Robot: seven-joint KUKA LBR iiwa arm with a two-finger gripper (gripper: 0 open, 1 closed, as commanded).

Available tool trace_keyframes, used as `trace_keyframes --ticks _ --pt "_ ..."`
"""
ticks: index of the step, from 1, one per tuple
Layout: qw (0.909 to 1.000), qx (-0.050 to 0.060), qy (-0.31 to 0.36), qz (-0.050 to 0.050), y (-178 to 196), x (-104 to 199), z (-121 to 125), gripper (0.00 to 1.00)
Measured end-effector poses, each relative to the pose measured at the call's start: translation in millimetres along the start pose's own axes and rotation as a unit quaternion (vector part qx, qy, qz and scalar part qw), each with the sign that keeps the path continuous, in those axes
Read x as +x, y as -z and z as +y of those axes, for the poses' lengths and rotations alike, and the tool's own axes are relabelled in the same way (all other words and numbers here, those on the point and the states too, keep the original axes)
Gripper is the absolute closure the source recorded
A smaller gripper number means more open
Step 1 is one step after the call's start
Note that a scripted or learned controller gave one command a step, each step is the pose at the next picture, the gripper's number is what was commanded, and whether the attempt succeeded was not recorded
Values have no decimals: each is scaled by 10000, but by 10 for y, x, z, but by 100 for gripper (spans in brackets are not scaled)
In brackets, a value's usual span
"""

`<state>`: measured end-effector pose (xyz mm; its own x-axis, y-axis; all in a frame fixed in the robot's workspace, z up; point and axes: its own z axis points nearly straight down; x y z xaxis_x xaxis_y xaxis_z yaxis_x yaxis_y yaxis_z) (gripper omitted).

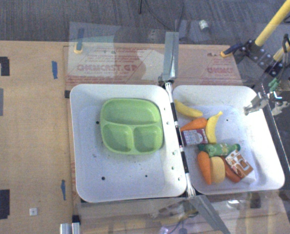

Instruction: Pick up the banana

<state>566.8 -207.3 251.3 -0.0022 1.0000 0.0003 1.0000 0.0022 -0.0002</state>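
Green and moulded from plastic, a three-compartment divided plate (132, 126) lies in the left shallow white bin (86, 169), far to the left of the gripper and well apart from it. Its two small compartments face the near edge and the one long compartment the far edge.

Past the metal divider, the right shallow white bin (269, 172) holds a cluster of toy food against its left wall. One yellow curved banana (187, 110) lies at the far-left corner of that bin, left of the gripper and slightly nearer the camera. Just beside it, an orange toy carrot (194, 124) rests over a small dark red packet (192, 137). A second yellow banana (212, 126) stands between the carrot and open bin floor, its tip pointing toward the gripper but well apart from it. Nearer the camera lie a green toy vegetable (220, 149), another orange carrot (204, 167), a pale yellow oblong piece (217, 169) and a red-and-white snack packet (238, 165).

At the right bin's far-right rim hangs the grey two-finger gripper (255, 105), nothing between its fingers; whether they are spread or closed cannot be told at this size.
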Motion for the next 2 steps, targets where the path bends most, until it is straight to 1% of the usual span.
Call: trace_keyframes --ticks 1,2 --pt "9990 -3 441 -2 -996 496 257 0" --pt "9991 -24 427 -8 -890 479 264 100"
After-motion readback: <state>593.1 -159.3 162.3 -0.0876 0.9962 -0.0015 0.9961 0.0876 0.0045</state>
